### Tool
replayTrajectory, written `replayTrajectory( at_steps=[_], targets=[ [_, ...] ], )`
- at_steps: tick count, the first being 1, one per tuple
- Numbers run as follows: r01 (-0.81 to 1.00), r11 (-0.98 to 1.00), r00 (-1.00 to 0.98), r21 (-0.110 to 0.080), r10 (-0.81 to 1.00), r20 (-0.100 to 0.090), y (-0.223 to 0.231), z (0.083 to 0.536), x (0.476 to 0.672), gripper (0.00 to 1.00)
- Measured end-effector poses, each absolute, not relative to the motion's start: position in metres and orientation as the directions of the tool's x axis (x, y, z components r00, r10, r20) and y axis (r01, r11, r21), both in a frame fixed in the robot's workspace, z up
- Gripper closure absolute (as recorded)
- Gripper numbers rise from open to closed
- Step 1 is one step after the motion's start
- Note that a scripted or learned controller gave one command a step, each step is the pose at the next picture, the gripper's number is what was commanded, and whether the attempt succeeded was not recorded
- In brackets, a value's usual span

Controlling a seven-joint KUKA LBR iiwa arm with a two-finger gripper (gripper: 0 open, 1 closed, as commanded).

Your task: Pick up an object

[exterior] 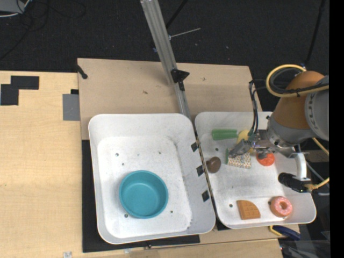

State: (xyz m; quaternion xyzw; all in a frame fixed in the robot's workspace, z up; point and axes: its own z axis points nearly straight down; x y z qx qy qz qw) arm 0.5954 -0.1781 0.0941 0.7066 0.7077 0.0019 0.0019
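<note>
No readable text — no labels, brands or numbers anywhere.

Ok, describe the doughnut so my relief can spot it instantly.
Look in the right-hand white bin, at its near right corner. The doughnut lies there: a pink ring with a hole, right of the flat orange-brown wedge.

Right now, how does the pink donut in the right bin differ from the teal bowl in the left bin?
The pink donut is small and lies near the front right corner of the right bin; the teal bowl is far larger and sits toward the front of the left bin. The donut is a pink ring with a small centre hole; the bowl is a plain teal, open hollow. Both are round and lie apart from the end effector.
</note>
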Motion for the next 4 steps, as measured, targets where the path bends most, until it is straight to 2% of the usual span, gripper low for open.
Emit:
replayTrajectory(
  at_steps=[1,3,4],
  targets=[
    [1.0,0.001,-0.001,0.009,1.0,-0.003,-0.179,0.106,0.596,1.0],
    [1.0,0.0,0.0,0.005,1.0,-0.001,-0.171,0.22,0.586,1.0],
    [1.0,0.0,0.0,0.004,1.0,-0.001,-0.182,0.272,0.588,1.0]
  ],
)
